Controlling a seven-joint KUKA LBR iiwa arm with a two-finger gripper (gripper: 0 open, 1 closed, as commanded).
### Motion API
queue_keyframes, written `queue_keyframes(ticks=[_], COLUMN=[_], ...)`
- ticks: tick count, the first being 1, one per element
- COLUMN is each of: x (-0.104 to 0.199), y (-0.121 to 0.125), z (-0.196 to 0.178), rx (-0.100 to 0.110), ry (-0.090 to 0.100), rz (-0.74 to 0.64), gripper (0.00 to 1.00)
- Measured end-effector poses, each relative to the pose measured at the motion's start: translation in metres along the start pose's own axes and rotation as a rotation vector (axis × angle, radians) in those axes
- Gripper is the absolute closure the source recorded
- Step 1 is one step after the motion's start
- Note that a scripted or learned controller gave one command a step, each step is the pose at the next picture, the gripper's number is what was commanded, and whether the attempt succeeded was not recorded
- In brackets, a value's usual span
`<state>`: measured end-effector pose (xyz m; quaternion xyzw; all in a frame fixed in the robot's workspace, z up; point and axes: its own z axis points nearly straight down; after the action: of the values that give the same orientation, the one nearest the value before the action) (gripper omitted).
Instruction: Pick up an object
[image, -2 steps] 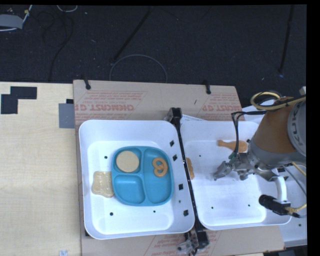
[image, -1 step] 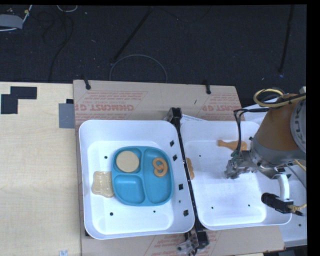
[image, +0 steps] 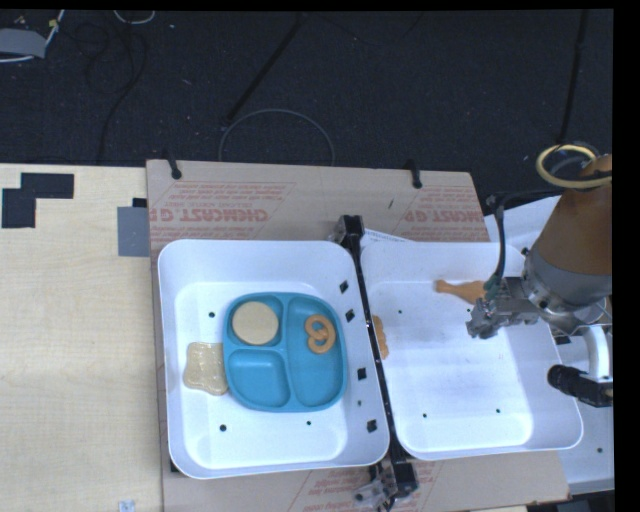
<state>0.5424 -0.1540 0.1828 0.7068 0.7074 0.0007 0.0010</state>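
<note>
Two white bins sit side by side on a brown board. The left bin (image: 190, 300) holds a blue tray (image: 283, 385) with three compartments. A round tan cracker (image: 255, 322) lies in the tray's compartment at 10 o'clock, and a pretzel (image: 320, 333) lies in the one at 2 o'clock. The large compartment toward 6 o'clock has nothing in it. A pale, flat, squarish piece (image: 204, 368) lies on the bin floor at 9 o'clock from the tray, touching the tray's edge.

In the right bin (image: 450, 420) an orange-tan wedge (image: 458, 289) lies toward 12 o'clock on the floor. Another tan piece (image: 380, 338) rests at 9 o'clock, against the wall by the divider between the bins.

The arm (image: 580, 240) comes in from 3 o'clock, orange band above grey wrist. The gripper (image: 487, 322) hangs low over the right bin at about 2 o'clock from the bin's centre. The wedge lies just beside it toward 10 o'clock. Nothing shows between its tips, and I cannot tell how wide it stands, as the dark metal blurs together. The wedge looks apart from the gripper, though close.
</note>
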Motion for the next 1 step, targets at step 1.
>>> queue_keyframes(ticks=[1], x=[0.0071], y=[-0.0052], z=[-0.0557], rx=[0.000], ry=[0.000], rz=[-0.001], gripper=[1.00])
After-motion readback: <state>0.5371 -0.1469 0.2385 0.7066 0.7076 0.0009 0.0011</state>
